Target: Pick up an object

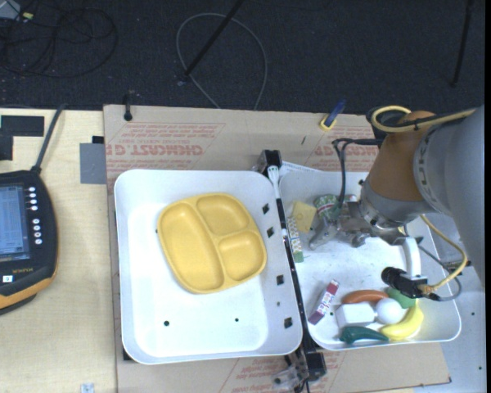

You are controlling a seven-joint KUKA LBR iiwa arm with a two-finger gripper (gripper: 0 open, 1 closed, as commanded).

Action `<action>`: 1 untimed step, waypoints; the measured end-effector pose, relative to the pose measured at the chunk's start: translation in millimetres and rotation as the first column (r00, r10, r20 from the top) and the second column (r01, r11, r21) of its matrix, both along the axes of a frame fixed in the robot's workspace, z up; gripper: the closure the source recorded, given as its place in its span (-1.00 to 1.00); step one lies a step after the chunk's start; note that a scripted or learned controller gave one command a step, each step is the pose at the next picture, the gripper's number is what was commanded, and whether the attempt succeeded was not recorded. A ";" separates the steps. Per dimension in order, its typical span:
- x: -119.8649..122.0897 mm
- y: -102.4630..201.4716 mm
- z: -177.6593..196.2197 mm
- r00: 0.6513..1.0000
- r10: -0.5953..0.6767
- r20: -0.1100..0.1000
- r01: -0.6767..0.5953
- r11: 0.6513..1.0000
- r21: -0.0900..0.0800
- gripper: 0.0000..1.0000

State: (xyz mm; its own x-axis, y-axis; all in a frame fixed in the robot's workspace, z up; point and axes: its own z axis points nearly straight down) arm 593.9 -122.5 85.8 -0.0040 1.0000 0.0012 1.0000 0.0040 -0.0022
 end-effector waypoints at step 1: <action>38.8 29.1 1.1 1.000 -0.009 -0.029 0.009 1.000 -0.009 -1.00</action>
